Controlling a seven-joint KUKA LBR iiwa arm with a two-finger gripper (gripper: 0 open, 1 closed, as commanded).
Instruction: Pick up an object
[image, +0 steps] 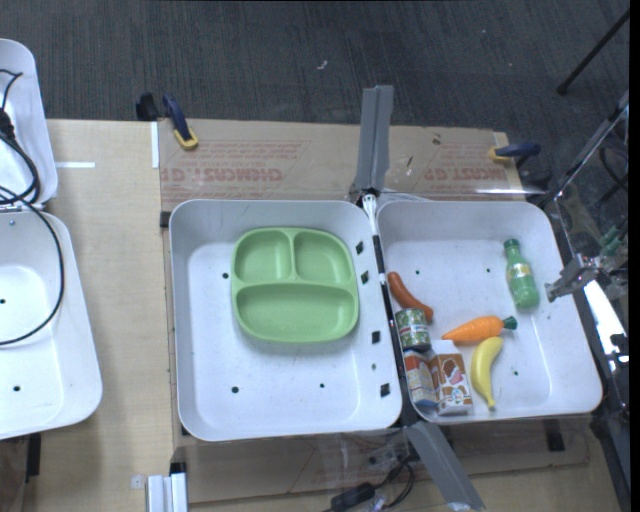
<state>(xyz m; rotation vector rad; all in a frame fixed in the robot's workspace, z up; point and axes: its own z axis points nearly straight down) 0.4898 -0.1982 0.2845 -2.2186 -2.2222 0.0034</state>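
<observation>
While the right white bin (560, 300) holds every loose item, the tool's state cannot be told.
Near that bin's far right edge lies a small green plastic bottle (520, 274), likely light, stiff and slippery; gripping across its round body, well apart from the orange toy carrot (474, 328), looks safest.

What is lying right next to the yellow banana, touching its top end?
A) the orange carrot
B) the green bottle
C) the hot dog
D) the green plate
A: in the right bin, the orange carrot lies just above the banana, its green tip by the banana's top end, while the green bottle lies further up.
</observation>
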